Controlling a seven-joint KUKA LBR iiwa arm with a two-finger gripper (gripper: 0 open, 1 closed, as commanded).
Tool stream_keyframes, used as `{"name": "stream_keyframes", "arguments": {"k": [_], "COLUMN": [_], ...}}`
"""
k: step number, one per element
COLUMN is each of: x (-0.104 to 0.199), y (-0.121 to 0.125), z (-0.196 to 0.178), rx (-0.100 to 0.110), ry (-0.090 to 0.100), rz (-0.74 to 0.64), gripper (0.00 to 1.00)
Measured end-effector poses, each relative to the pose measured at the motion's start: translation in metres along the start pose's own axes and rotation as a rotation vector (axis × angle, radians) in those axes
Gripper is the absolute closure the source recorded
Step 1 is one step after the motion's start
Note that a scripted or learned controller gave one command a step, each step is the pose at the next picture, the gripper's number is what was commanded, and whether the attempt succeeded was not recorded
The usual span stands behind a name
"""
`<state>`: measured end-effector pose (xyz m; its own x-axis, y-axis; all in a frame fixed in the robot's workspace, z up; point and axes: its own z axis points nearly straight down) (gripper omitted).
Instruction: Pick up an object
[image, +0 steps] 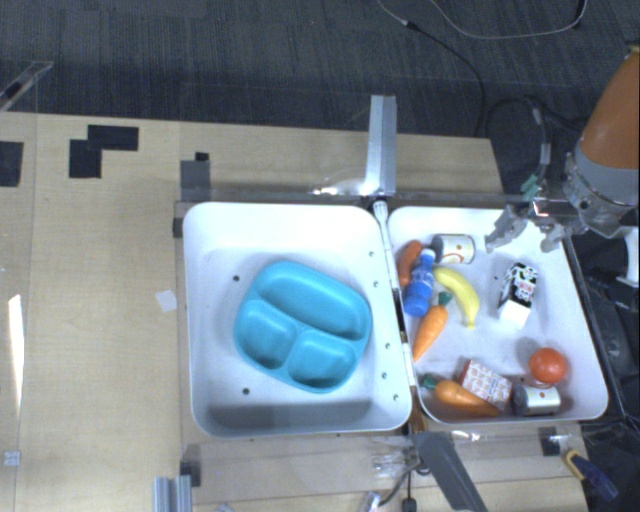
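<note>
The gripper (528, 232) hangs over the upper edge of the right bin (590, 330), at about one o'clock from this bin's middle, and its two fingers (500, 232) are spread apart with nothing between them. The arm (612, 140), grey with an orange band, comes in from the three o'clock side of the view. No single object is chosen yet, so I describe what lies in the right bin. Nearest to the gripper is a small white carton with black patches (518, 290) (like a cow pattern), lying at about six o'clock from the fingers, apart from them. At nine o'clock from the carton there is a yellow banana (460, 293), curved, and just beside it a blue bottle (420, 284) with a white label. An orange carrot (429, 332) lies below the bottle, pointing toward seven o'clock. A small can (455, 247) rests on its side at the bin's twelve o'clock part — touching the banana's upper end, as far as I can tell. Along the six o'clock wall lie a second carrot (460, 396), a red-patterned packet (487, 381), a grey can (538, 399) and a round orange-red fruit (547, 365). The left bin (210, 330) holds a blue divided tray (300, 325).
</note>
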<state>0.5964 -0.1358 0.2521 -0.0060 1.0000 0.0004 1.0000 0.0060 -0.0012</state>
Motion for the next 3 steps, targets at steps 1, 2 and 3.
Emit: {"name": "stream_keyframes", "arguments": {"k": [1,2,3], "x": [-0.045,-0.064,-0.064], "y": [-0.024,-0.017,-0.015], "z": [0.103,0.158,0.147], "rx": [0.001,-0.003,-0.007], "ry": [0.000,0.000,-0.001], "rz": [0.032,0.088,0.085], "gripper": [0.00,0.00,1.00]}}
